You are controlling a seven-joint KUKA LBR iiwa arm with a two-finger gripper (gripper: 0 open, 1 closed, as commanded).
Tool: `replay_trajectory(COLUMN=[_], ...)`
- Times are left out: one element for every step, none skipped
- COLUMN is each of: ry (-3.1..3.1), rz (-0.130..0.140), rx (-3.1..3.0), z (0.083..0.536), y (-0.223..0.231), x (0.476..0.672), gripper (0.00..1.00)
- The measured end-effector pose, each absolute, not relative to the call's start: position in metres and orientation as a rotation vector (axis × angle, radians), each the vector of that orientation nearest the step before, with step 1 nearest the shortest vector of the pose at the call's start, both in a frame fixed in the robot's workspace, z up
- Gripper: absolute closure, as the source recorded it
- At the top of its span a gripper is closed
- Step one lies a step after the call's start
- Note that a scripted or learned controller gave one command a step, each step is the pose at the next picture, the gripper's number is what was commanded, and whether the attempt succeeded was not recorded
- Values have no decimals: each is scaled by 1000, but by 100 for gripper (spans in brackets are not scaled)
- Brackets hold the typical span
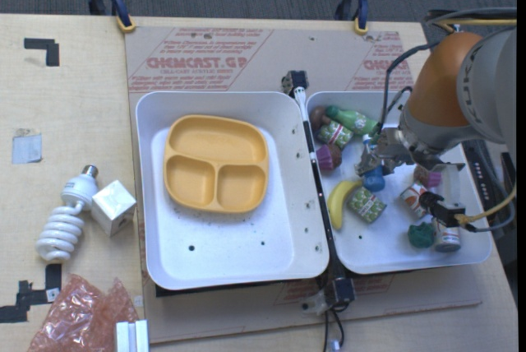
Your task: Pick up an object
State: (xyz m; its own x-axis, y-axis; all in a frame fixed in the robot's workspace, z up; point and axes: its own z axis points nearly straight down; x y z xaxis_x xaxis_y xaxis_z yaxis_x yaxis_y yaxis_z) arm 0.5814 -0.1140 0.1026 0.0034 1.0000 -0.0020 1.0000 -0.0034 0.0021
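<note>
The right bin (394,256) holds several small items: a yellow banana (338,202), a green bottle (352,118), a small blue object (375,180), a green-labelled can (367,206), a red and white can (413,196) and a dark green toy (421,236). My gripper (371,156) hangs low in the middle of this bin, just above the blue object and right of a brown and purple piece (329,159). The grey arm with its orange band (440,91) comes in from the right and hides part of the bin behind it.
The left bin (164,260) holds a yellow divided tray (216,164). On the bench to the left lie a spiral light bulb (64,219), a white cube (113,206) and a crumpled pink bag (78,313). Cables (485,210) run along the right bin's edge.
</note>
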Motion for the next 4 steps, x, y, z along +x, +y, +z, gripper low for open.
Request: replay_trajectory(ry=[2216,2220,2217,2214], rz=[0,0,1,4], rx=[2223,2223,2223,2223], z=[103,102,93,103], y=[-114,-119,-93,-93], x=[581,564,478,479], gripper=[0,0,0,100])
